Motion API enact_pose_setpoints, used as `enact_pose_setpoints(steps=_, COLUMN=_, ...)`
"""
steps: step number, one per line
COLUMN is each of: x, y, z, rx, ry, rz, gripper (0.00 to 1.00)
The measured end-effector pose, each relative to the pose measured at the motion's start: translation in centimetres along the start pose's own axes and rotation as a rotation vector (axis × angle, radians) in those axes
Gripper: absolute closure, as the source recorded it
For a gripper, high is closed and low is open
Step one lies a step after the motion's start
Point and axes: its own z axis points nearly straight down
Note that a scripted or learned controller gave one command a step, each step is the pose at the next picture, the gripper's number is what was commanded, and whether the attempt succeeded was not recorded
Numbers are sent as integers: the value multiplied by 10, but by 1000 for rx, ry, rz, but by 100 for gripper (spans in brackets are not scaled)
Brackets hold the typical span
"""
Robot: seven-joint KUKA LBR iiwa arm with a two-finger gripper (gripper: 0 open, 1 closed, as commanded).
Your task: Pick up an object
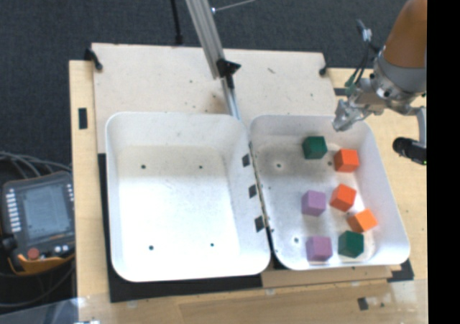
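Observation:
The right bin holds several small blocks. A green block lies near its far edge, with an orange block just to its right. Further forward are a purple block, an orange block and another orange block. At the near edge sit a purple block and a green block. My gripper hangs above the bin's far right corner, up and to the right of the far green block. Nothing shows between its tips.
The left bin stands beside the right one. A slanted metal rail crosses the back of the bench toward the gap between the bins. A teach pendant sits off the bench at the left.

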Motion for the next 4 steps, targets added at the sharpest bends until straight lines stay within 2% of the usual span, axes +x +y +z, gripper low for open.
enact_pose_setpoints(steps=1, x=-2, y=2, z=-55, rx=-1, ry=0, rz=0, gripper=100)
enact_pose_setpoints(steps=2, x=46, y=-13, z=-57, rx=7, ry=2, rz=1, gripper=100)
enact_pose_setpoints(steps=4, x=145, y=-64, z=-46, rx=8, ry=3, rz=0, gripper=100)
